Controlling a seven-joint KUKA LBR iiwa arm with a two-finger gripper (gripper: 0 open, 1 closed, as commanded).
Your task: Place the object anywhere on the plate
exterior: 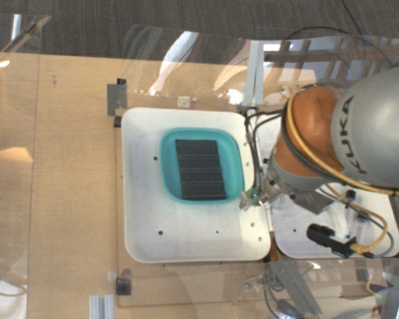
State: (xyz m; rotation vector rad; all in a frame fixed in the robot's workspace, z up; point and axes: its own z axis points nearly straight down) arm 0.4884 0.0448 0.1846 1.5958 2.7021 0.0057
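Note:
A teal square plate [234, 171] with rounded corners lies in the upper part of the left white bin [186, 238]. A dark ribbed rectangular object [199, 169] rests flat in the middle of the plate. The grey arm with its orange band [312, 121] hangs over the divide between the two bins, just right of the plate. My gripper [253, 197] pokes out from under the wrist at the plate's lower right corner, mostly hidden by the arm. Nothing is visible held in it.
The right white bin [306, 241] is largely covered by the arm and its cables. A black connector [322, 234] with a yellow cable hangs over it. Bare bin floor lies below and left of the plate. Clear panels stand around the bench.

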